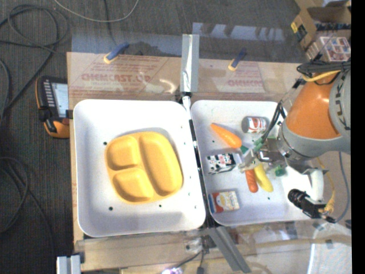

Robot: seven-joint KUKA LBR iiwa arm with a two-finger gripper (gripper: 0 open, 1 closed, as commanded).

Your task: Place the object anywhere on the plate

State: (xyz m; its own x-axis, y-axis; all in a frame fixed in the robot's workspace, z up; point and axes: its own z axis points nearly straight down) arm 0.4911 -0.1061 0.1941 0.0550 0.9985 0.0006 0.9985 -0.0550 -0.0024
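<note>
- The desk (pixel 154 76) is a pale brown board with faded red lettering, set over dark carpeted floor (pixel 34 16).
- Two shallow white bins rest directly on the desk, side by side and touching along their inner edges.
- The left bin (pixel 91 210) sits toward the desk's left side.
- The right bin (pixel 228 110) sits toward the desk's right side.
- A grey upright bar (pixel 189 61) stands at the desk's far edge, in line with the seam between the bins.
- Two small clamps with yellow and blue ends lie on the far part of the desk: one (pixel 116 52) behind the left bin, one (pixel 237 61) behind the right bin.
</note>
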